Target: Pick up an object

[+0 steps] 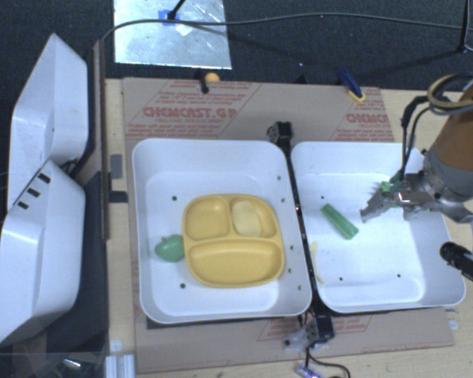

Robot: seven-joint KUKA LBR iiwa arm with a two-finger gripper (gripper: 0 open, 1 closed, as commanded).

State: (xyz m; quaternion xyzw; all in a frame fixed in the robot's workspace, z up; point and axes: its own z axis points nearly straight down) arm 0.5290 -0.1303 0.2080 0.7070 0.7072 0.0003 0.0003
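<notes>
While the hand [376, 209] hangs released, the green stick [339, 220] lies diagonally, upper-left to lower-right.

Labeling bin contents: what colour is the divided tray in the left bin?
Yellow. The divided tray shows plainly in the camera view, lying in the left bin.

Two white bins [221, 152] side by side on cardboard sheet [244, 105]; shiny metal plate [172, 22] behind, w/ black cable [315, 18].
</notes>
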